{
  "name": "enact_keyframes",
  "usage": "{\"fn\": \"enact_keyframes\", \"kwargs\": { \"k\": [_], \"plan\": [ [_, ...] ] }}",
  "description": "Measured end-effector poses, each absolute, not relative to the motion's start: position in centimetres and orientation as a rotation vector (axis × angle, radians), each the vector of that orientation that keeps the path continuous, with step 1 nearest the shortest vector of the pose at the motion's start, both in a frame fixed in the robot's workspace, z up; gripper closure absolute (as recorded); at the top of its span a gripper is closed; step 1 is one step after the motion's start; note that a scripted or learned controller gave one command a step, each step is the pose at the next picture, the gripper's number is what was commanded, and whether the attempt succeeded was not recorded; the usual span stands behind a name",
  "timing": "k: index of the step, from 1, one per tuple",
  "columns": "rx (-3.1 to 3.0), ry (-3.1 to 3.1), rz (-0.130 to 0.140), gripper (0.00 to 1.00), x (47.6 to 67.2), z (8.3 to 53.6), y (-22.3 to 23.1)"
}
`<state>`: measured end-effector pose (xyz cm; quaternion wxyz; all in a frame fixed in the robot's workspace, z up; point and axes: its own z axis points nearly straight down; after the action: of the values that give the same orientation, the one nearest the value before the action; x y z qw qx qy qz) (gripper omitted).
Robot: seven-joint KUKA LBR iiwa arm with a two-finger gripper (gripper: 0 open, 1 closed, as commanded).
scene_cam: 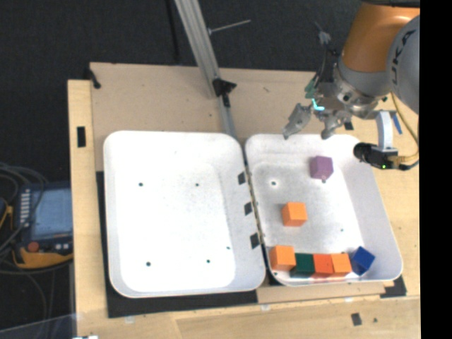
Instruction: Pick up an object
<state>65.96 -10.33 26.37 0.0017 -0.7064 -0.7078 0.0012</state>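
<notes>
Arm above the far rim of the right bin; fingers spread, nothing between them.

Nearest the camera, along the near wall of the right bin (374, 210), sits a row of blocks: orange block (283, 257), green block (304, 264), two more orange ones, then a blue block (362, 259) at the 5 o'clock corner. An orange cube (294, 213) rests alone at bin centre. A purple block (321, 167) lies toward 12 o'clock. Beyond it, the gripper (315, 128) hangs over the far rim, jaws wide apart, empty. The left bin (120, 189) lies at 9 o'clock.
</notes>
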Motion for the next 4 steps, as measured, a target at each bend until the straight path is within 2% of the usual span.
{"fn": "enact_keyframes", "kwargs": {
  "k": [1, 2, 4],
  "plan": [
    [-2.218, -2.226, 0.001, 0.00, 66.0, 26.6, -10.4],
    [-2.222, -2.218, 0.008, 0.00, 66.5, 21.5, -11.4],
    [-2.225, -2.216, 0.007, 0.00, 66.1, 12.9, -10.8]
  ]
}}
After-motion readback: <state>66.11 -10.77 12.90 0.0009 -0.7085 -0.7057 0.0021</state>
